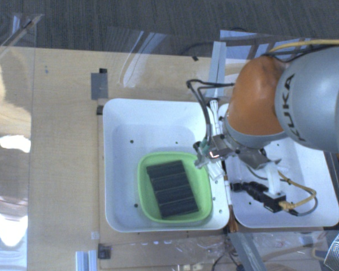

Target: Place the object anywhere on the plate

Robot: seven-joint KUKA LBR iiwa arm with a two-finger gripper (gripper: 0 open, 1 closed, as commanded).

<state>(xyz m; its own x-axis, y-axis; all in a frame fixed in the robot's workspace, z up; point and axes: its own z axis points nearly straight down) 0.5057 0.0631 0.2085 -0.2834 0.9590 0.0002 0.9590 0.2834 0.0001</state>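
**Block on plate, release pending**

Dark ridged block [172, 189] lying flat on green plate [202, 180], left bin [120, 151]. Gripper [206, 153] at plate's far-right rim, apparently clear of block. Finger state: cannot tell, blurred. Next: likely retract upward, avoiding bin wall.

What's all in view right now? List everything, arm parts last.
bins: two, white, side by side on the bench
plate: one, green, in the left bin, near its front right corner
block: one, dark ridged slab, lying on the plate
bench: one, light wood, under both bins
arm: one, grey with orange band, over the right bin
gripper: one, at the divide between bins, just above the plate's right edge; cables trail into the right bin
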